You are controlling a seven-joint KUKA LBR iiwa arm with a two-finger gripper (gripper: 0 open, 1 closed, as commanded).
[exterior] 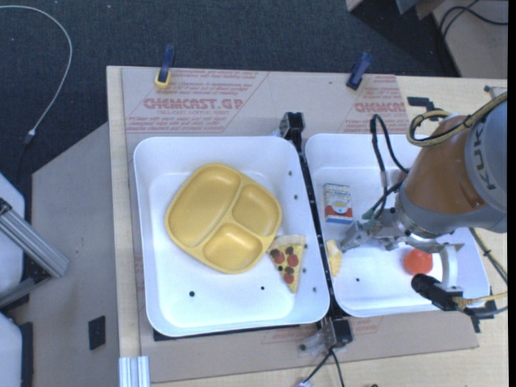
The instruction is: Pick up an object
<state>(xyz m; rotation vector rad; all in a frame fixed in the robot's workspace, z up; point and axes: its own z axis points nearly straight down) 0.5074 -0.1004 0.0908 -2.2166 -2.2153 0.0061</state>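
Two white bins (153,240) on cardboard-topped bench (201,103), dark carpet beyond — gripper (355,236) in right bin, finger state unclear; orange object (418,260) partly hidden.

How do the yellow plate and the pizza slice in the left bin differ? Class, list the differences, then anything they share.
The plate is plain yellow; the pizza slice has dark red toppings on a pale base. The plate is far larger than the slice. The plate is rounded with three compartments; the slice is a flat wedge pointing toward the bin's near edge. Both lie in the left bin, the slice against the plate's rim.
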